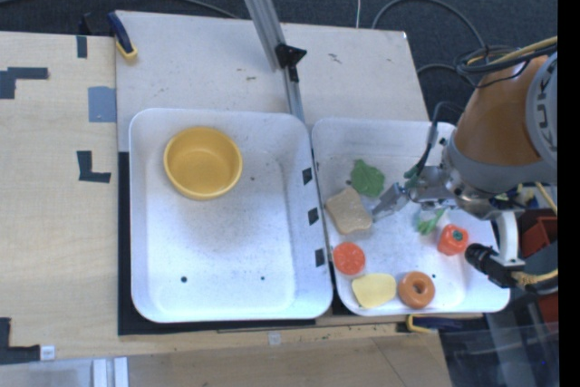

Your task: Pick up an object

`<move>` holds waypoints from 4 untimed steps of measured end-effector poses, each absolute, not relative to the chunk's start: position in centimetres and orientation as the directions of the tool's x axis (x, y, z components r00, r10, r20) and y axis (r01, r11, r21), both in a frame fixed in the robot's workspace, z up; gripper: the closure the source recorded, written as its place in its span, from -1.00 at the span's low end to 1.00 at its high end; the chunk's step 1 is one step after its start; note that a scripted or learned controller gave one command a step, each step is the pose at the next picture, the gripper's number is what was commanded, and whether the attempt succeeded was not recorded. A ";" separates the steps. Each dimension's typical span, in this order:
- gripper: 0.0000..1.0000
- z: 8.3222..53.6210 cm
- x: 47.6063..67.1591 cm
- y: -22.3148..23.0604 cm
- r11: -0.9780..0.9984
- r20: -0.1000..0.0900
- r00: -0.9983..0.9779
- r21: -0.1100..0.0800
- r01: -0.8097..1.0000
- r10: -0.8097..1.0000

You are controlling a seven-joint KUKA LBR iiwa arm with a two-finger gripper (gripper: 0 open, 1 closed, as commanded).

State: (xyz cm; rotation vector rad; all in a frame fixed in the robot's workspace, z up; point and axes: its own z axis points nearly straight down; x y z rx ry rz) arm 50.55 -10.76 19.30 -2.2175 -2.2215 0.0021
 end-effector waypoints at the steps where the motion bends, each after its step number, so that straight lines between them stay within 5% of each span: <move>1: -1.00 19.3 50.6 -10.8 0.001 0.001 -0.001 -0.002 1.000 1.000; 3: -1.00 9.2 49.6 -10.3 -0.001 0.001 0.001 0.001 1.000 1.000; 4: 1.00 10.2 49.5 -10.2 0.001 0.001 -0.001 -0.001 1.000 1.000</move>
